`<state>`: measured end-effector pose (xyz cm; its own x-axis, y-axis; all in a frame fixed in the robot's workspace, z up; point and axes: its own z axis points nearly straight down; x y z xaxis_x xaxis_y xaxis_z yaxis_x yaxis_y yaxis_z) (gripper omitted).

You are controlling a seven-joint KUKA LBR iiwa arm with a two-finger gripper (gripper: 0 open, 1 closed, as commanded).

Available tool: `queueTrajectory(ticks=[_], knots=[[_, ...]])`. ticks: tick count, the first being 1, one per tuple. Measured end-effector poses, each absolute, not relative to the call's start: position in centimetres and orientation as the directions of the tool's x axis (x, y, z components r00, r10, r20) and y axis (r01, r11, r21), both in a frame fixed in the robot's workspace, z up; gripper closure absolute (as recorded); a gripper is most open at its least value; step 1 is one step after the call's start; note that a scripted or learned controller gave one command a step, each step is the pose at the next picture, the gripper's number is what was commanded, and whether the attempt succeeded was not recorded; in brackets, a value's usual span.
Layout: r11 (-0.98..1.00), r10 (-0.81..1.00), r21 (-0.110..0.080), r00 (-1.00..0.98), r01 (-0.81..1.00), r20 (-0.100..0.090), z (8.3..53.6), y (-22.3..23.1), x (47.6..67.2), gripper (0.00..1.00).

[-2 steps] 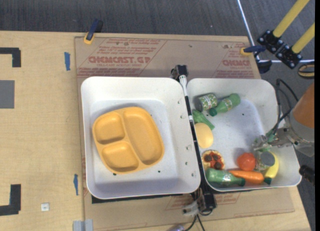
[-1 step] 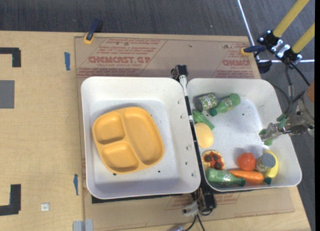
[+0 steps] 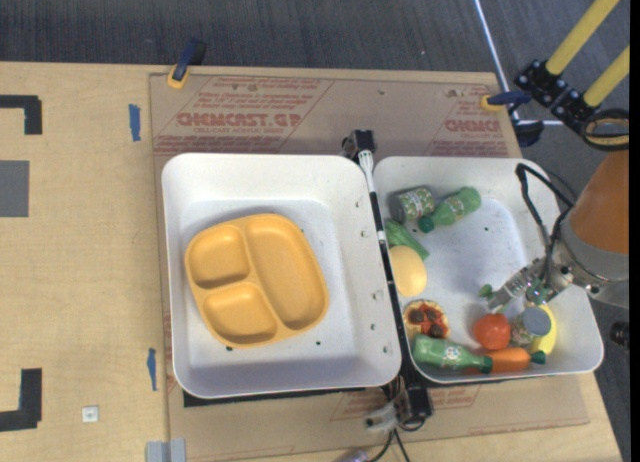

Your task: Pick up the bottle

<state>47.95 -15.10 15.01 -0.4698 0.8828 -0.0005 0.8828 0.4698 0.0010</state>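
Two green bottles lie in the right bin (image 3: 500, 240). One bottle (image 3: 452, 207) rests at the bin's far side, tilted, beside a dark green can (image 3: 411, 201). The other bottle (image 3: 450, 355) lies flat along the near rim, its cap end touching a carrot (image 3: 511, 358). My gripper (image 3: 512, 288) hangs low over the bin's right half, just above a red tomato (image 3: 491, 330). It is well apart from both bottles. The arm's orange band (image 3: 610, 205) shows at the right edge.
The right bin also holds a pale yellow lemon (image 3: 407, 270), a small pizza toy (image 3: 427, 318) and a banana (image 3: 540, 330). An orange divided plate (image 3: 257, 277) sits in the left bin (image 3: 190, 200). A black cable (image 3: 535, 205) loops over the right bin's far corner.
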Motion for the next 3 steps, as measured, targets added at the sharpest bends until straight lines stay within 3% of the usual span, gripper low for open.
queueTrajectory(ticks=[1,2,3], knots=[[0.47,0.883,0.001,-0.47,0.883,-0.001,15.0,-15.1,48.0,0.0],[0.159,0.987,0.014,-0.158,0.987,-0.012,9.2,-11.9,51.0,0.0],[0.155,0.988,0.032,-0.154,0.987,-0.027,10.6,-12.4,51.5,1.0]])
